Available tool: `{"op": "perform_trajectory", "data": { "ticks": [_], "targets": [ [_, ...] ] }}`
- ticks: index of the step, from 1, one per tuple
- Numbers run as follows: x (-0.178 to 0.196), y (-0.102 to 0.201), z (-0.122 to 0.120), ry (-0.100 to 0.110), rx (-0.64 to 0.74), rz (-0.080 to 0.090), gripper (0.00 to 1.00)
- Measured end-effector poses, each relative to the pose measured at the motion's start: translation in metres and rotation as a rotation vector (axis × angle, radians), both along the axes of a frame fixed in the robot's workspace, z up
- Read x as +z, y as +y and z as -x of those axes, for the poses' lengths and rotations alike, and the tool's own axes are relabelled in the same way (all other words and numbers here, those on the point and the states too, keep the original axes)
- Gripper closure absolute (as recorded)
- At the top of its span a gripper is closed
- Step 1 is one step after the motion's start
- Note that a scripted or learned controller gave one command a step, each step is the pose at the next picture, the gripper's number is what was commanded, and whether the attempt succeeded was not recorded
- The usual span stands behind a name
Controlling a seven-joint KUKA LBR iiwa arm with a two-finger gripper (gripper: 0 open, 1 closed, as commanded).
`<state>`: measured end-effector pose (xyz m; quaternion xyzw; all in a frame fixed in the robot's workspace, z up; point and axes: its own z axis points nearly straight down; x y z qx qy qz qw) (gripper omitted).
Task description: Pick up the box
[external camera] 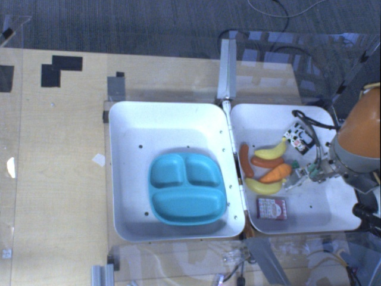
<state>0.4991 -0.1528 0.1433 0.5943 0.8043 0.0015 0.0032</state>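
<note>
Though the claw (302,175) hangs low in the right bin (333,216), right of the frame's centre, I cannot tell its state. It sits just beside the carrot (275,173) and bananas (266,186). The box (271,208) lies flat lower left of it, untouched. Judged so, the approach is in hand; next it must shift down-left over the box and descend.

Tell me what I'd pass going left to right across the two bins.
Blue tray → sausage → box → hand → orange arm band.
</note>
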Motion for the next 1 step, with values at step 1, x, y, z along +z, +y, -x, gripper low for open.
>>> {"op": "perform_trajectory", "data": {
  "ticks": [1],
  "targets": [
    [-0.0268, -0.0327, 0.0106, 0.002, 0.170, 0.001, 0.00]
  ]
}}
